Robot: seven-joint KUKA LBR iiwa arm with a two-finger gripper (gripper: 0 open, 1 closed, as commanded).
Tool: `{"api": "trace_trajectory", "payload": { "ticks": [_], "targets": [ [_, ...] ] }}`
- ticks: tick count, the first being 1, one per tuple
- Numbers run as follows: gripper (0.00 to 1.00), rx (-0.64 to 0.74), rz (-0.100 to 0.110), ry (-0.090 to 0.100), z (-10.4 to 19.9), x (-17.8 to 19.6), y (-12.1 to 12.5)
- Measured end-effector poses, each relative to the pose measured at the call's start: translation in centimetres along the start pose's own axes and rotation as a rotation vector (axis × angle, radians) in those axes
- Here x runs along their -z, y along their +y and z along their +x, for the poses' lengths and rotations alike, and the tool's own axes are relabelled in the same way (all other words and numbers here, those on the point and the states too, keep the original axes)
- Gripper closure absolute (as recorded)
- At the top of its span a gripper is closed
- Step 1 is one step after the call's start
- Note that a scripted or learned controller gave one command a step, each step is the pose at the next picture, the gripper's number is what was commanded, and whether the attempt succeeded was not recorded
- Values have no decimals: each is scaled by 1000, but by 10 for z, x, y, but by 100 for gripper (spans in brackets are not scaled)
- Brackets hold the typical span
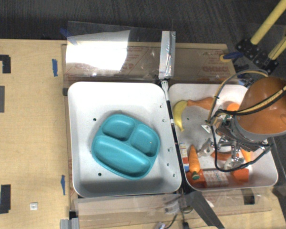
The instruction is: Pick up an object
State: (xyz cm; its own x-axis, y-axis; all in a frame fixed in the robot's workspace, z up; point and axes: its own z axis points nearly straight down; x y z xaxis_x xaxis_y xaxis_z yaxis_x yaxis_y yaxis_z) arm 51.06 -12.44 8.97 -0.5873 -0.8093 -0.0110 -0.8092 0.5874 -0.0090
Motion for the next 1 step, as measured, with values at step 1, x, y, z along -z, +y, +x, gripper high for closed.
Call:
{"api": "trace_trajectory", "payload": {
  "ticks": [1],
  "targets": [
    [0, -110, 1, 3, -55, -2, -79]
  ]
}}
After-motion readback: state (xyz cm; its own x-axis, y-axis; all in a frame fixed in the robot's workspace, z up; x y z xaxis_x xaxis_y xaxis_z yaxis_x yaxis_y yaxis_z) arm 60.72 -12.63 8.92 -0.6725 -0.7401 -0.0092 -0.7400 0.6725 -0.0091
